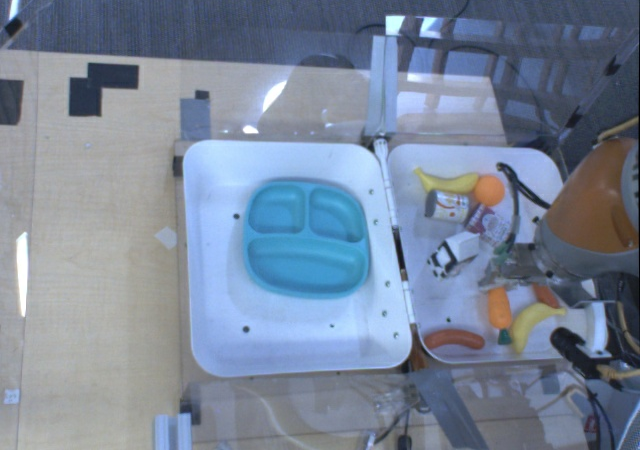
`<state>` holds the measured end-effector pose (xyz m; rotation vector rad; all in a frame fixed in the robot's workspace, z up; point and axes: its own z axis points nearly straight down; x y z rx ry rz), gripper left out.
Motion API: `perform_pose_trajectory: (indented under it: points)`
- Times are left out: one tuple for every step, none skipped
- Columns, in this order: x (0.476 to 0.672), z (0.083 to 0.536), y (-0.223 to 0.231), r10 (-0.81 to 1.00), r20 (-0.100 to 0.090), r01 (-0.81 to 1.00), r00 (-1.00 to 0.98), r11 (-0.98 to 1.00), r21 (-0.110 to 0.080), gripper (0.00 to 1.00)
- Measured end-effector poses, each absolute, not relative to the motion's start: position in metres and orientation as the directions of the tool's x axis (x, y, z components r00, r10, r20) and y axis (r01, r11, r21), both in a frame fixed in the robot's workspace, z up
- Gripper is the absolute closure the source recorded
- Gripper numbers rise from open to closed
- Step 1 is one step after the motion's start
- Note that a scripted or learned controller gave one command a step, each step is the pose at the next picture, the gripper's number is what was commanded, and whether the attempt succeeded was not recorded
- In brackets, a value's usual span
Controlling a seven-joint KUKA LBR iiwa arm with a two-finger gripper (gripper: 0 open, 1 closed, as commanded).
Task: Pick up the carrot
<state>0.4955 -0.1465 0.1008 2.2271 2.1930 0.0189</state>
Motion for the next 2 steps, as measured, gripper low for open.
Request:
perform_pose_trajectory:
  points:
    - [0.502,0.133,-0.124,0.984,0.0,0.984,0.18,-0.18,0.004,1.0]
    - [0.496,0.222,-0.077,0.992,0.0,0.992,0.129,-0.129,0.006,1.0]
